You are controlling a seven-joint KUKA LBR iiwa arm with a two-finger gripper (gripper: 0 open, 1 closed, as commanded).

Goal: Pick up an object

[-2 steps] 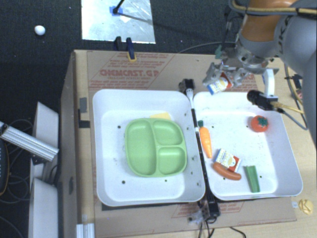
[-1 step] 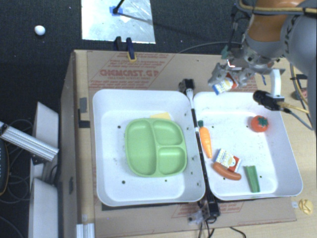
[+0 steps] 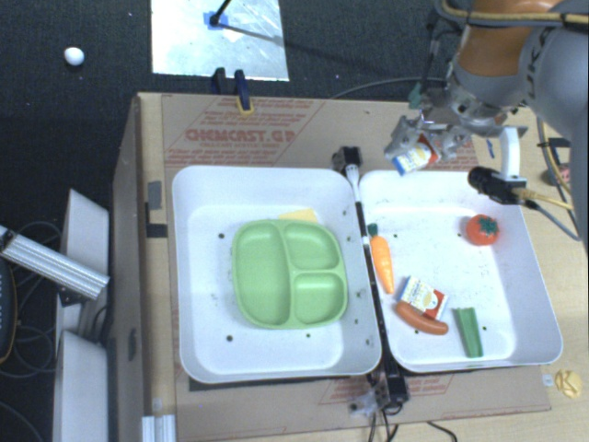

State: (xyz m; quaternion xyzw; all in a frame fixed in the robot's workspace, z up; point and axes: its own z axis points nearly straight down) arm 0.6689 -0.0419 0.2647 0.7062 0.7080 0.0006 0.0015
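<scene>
Claw point(image 3: 425, 143) grips small carton point(image 3: 411, 160).

The two bins point(image 3: 543, 325) are plain white with small dark dots. In the left bin lies a light green tray point(image 3: 287, 273) with compartments, and at its 12 o'clock a pale yellow piece point(image 3: 299, 215) looks out. In the right bin the carrot point(image 3: 381, 262) is orange with a green top, the tomato point(image 3: 481, 229) is red-orange with a green stem, the sausage point(image 3: 421, 318) is red-brown, and the stick point(image 3: 469, 331) is dark green. The small packet point(image 3: 423, 296) has white, orange and yellow print. The arm point(image 3: 515, 17) is grey with an orange band. The cardboard point(image 3: 239, 132) below is tan with red letters.
</scene>
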